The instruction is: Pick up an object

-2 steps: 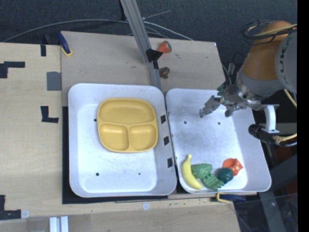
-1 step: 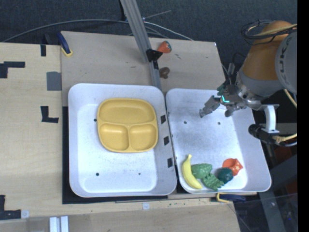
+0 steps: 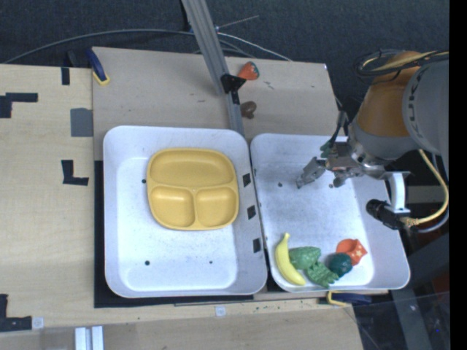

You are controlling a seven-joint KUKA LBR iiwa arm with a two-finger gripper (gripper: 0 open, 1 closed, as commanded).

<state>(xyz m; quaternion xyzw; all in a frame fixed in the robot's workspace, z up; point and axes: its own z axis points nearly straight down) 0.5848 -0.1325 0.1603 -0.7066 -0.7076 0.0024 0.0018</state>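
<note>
A: Item one, the arm?

B: Grey arm with an orange band, reaching in from the right. Its two-finger gripper [image 3: 319, 171] hangs over the upper half of the right-hand shallow white plastic bin [image 3: 306, 217], jaws spread apart with nothing between them.

A: Item two, candidates for pickup?

B: A small heap in the near right corner of that bin: a yellow toy banana [image 3: 285, 262], a leafy green toy vegetable [image 3: 306, 256], a darker round green toy piece [image 3: 339, 264], and an orange-red toy fruit [image 3: 352, 249]. They lie touching or just beside one another.

A: Bearing from the jaws?

B: Toward the camera, down the bin, and slightly toward the arm's side. The banana lies nearest the bin's left wall, its long axis running roughly from near edge to far edge, curved. I judge it the easiest to take, across its narrow width, since its left side is free.

A: Item three, other stock?

B: A yellow three-compartment plastic plate [image 3: 193, 188] in the left-hand white bin [image 3: 120, 217], well apart from the gripper. An orange clip [image 3: 249, 70] on the wooden surface [image 3: 160, 86] behind.

A: Markings, labels?

B: None legible on any item.
</note>
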